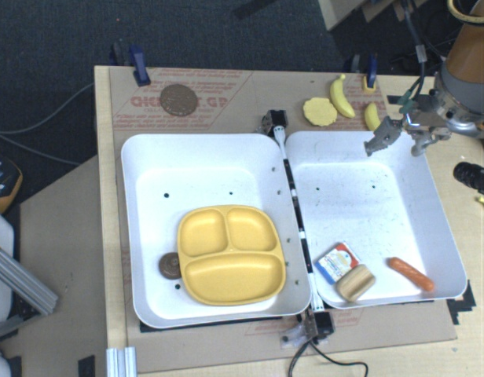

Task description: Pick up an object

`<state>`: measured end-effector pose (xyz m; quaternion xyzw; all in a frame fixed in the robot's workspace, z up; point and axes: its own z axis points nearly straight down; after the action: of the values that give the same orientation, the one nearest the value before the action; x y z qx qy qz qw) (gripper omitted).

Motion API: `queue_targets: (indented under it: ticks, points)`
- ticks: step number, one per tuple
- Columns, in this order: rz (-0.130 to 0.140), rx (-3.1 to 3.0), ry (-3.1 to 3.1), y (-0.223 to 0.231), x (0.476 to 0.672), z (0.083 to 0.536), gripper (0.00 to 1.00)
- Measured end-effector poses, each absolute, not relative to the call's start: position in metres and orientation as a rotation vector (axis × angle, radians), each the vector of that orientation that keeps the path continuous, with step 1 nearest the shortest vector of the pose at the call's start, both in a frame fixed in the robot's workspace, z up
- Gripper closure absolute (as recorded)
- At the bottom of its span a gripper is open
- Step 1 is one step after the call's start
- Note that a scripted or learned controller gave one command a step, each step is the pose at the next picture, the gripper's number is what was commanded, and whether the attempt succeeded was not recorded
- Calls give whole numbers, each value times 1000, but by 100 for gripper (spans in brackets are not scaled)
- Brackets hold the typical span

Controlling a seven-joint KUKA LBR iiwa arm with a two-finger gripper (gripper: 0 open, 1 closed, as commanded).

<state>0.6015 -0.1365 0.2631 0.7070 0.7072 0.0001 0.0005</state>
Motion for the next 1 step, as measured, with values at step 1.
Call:
queue_targets:
  ticks: [1]
  points:
    - [-11,2237,2217,-226,559,152,0]
